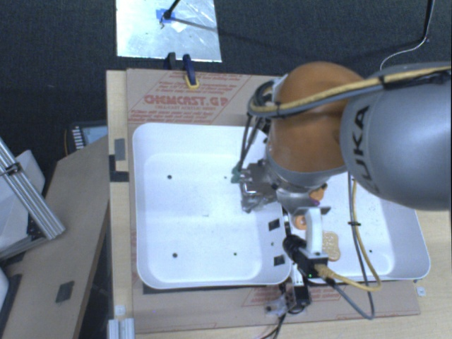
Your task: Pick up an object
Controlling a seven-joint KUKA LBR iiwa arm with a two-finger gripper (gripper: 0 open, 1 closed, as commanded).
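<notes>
The gripper (251, 187) hangs low over the left bin (176, 217), at its 3 o'clock edge — clenched or released, I cannot tell from here. In the right bin (402, 249), toward 8 o'clock, a small orange piece (300, 222) and a tan speckled piece (330, 246) lie close together — the orange one partly hidden by the arm (318, 133).

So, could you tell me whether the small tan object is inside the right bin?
Inside: the tan object lies on the white floor of the right bin, close to its left wall.
</notes>
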